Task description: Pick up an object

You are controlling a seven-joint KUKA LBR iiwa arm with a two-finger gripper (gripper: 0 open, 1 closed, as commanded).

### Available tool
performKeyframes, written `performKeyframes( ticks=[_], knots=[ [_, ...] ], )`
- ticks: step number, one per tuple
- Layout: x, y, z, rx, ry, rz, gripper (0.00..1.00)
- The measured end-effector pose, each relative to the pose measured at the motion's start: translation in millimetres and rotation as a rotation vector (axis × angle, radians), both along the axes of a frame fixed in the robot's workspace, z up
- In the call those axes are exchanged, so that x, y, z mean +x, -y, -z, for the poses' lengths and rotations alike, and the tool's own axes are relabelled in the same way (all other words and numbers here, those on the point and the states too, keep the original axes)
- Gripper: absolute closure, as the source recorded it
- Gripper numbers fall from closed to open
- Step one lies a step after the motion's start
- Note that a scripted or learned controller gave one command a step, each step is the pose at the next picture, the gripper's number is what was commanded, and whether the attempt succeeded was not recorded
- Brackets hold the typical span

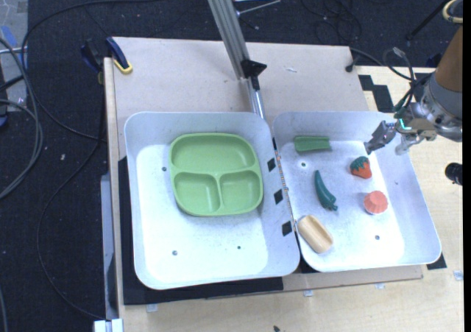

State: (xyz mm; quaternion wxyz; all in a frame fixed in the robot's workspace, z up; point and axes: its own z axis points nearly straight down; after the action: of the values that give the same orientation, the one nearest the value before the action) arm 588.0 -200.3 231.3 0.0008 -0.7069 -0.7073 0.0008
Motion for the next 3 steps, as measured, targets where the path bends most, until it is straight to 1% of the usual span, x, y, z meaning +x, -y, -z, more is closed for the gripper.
performKeyframes(
  ticks=[1,2,3],
  knots=[
    [1,0,-1,-0.001,0.003,0.000,0.00],
    [4,-6,61,0.001,-0.003,-0.001,0.00],
    [-1,-16,119,0.002,-0.004,-0.001,0.00]
  ],
)
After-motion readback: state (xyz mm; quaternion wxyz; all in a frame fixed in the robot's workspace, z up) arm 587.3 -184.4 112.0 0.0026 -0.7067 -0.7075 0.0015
